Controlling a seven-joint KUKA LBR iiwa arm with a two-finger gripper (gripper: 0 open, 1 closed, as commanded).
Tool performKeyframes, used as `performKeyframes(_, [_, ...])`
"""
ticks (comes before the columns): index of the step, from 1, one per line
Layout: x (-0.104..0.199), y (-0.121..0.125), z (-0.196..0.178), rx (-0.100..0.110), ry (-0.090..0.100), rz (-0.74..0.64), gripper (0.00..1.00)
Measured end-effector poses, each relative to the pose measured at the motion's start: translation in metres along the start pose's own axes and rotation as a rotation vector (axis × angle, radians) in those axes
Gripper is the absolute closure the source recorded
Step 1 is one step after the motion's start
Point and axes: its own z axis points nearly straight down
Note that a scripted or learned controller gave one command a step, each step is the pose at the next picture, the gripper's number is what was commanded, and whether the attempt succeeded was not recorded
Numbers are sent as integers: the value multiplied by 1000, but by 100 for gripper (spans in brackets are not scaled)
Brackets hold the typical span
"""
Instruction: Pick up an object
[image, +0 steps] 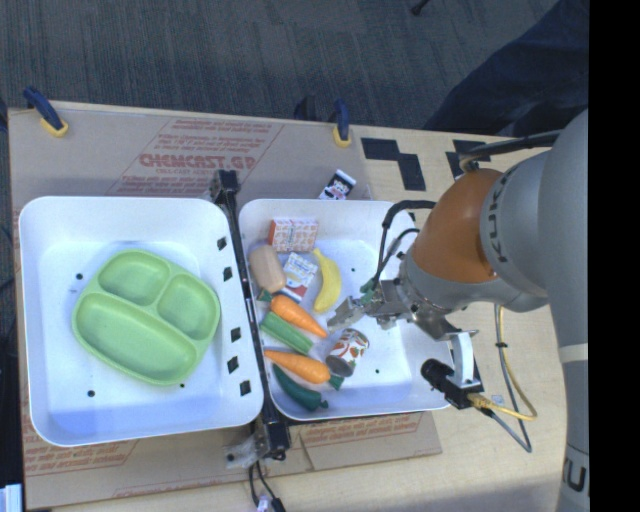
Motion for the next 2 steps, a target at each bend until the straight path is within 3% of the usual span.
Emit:
performKeyframes(1, [-1, 1, -11, -2, -2, -5, 100])
performKeyframes(2, [-44, -36, -57, -6, -2, 3, 100])
